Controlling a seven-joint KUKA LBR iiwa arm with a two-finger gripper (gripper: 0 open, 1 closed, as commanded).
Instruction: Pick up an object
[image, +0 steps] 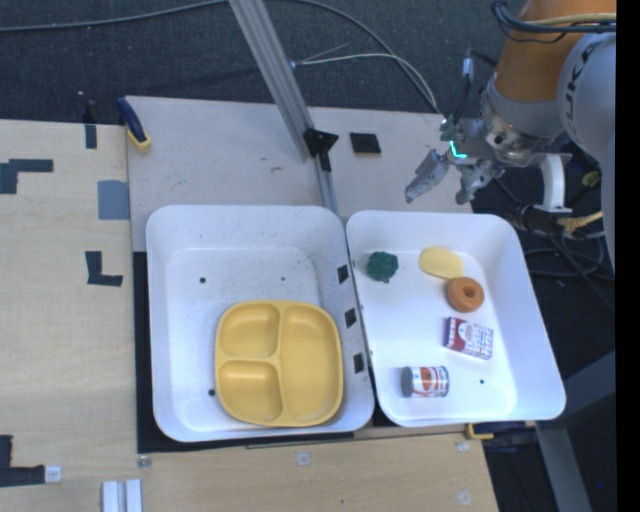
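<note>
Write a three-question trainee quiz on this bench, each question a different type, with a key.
1. True or false: the yellow divided plate lies in the right bin.
2. Which item lies closest to the divider between the bins? A) brown donut B) green broccoli piece C) red and white box
3. Fill in: the end effector hangs beyond the ____ edge of the right bin.

Key:
1. False; it lies in the left bin.
2. B
3. Far
</note>
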